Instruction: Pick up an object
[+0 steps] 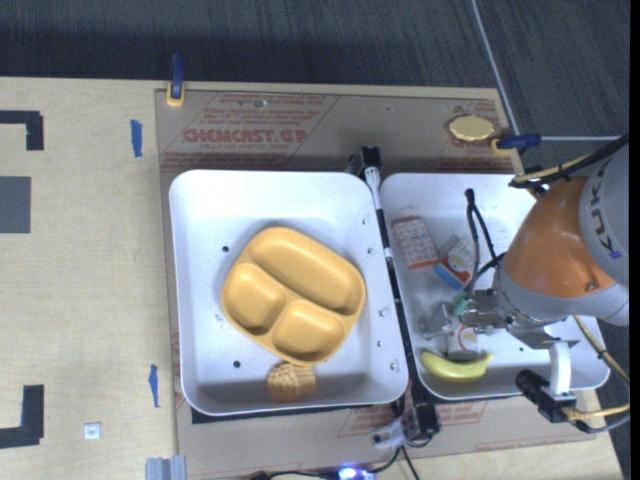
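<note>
A: Where's your banana?

B: Against the near wall of the right bin, with your hand just above it; I cannot tell whether its fingers are spread.

A: Room to move?

B: Little. A packet and what may be wrappers crowd behind. A yellow tray fills the left bin.

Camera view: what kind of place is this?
Probably a robot grasping test bench in a lab: two white bins, left and right, on a taped wooden board, holding toy items like a yellow tray and banana, with the arm over the right one.
</note>
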{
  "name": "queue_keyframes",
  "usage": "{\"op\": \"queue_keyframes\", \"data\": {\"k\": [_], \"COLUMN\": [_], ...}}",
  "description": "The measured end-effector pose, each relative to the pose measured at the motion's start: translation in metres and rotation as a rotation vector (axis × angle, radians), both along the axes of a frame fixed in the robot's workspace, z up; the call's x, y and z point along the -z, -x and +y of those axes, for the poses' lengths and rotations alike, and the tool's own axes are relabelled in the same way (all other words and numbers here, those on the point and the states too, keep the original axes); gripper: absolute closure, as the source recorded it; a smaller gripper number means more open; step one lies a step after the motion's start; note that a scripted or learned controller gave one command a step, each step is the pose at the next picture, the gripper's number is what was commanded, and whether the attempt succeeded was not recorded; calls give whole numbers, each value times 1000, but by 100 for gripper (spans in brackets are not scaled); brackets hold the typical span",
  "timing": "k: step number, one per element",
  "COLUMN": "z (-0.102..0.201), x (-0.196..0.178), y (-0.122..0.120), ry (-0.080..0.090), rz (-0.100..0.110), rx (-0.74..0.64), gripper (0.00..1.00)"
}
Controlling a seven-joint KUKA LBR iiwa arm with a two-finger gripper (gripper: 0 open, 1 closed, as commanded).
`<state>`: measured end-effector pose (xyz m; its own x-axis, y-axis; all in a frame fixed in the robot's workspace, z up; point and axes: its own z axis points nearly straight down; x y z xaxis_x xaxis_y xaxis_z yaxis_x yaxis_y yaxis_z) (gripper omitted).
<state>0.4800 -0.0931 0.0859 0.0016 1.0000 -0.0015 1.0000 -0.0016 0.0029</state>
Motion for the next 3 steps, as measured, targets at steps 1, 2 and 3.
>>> {"op": "queue_keyframes", "data": {"k": [1, 2, 3], "z": [-2, -3, 0], "x": [0, 0, 0], "y": [0, 0, 0], "ry": [-2, -3, 0], "rz": [0, 0, -1], "rx": [-2, -3, 0], "gripper": [0, 0, 0]}}
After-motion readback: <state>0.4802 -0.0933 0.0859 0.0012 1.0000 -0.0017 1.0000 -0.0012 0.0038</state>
